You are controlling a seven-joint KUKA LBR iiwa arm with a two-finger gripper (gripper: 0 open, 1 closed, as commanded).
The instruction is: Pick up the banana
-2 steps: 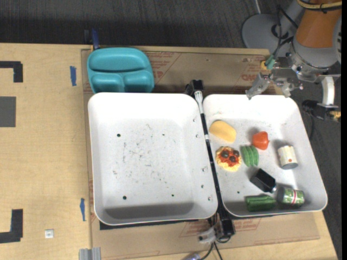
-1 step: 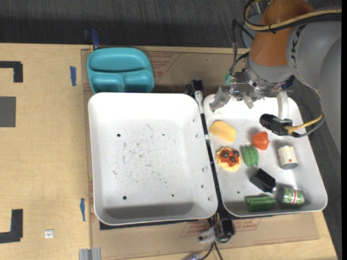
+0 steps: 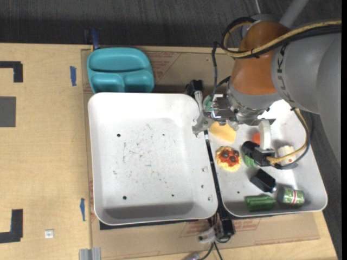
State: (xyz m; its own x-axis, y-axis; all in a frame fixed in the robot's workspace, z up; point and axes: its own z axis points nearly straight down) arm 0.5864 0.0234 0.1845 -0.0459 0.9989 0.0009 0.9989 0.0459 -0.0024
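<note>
Under the wrist, jaws (image 3: pixel 217 121) meet the half-hidden banana (image 3: pixel 224 131); their grip state unclear

Two shallow white bins sit side by side, the left bin (image 3: pixel 146 156) and the right bin (image 3: pixel 309 172). One teal divided tray (image 3: pixel 120 69) lies behind the left bin. In the right bin: one yellow piece (image 3: pixel 224 131), one small pizza-like toy (image 3: pixel 228 157), two green cans (image 3: pixel 259 202) (image 3: pixel 291 197), one black block (image 3: pixel 264 180).
</note>
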